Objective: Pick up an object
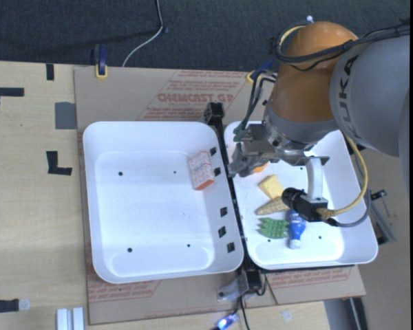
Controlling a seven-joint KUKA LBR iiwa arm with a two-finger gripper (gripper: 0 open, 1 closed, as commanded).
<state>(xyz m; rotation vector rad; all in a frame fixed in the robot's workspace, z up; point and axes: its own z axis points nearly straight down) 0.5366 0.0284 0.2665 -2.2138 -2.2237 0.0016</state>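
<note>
The end effector [246, 158] hangs over the right bin [354, 247]; its state cannot be told.

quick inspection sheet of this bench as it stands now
surface: cardboard sheet on a wooden bench, bearing a left bin and a right bin side by side
job's things: small box in the left bin near its right wall; yellow wedge, cone, green piece and blue tube in the right bin
clutter: black tape marks on the bench
grippers: pincer low over the right bin's left edge, nothing seen in it
cables: white cable behind the bench; yellow cable on the arm
surroundings: dark backdrop
</note>
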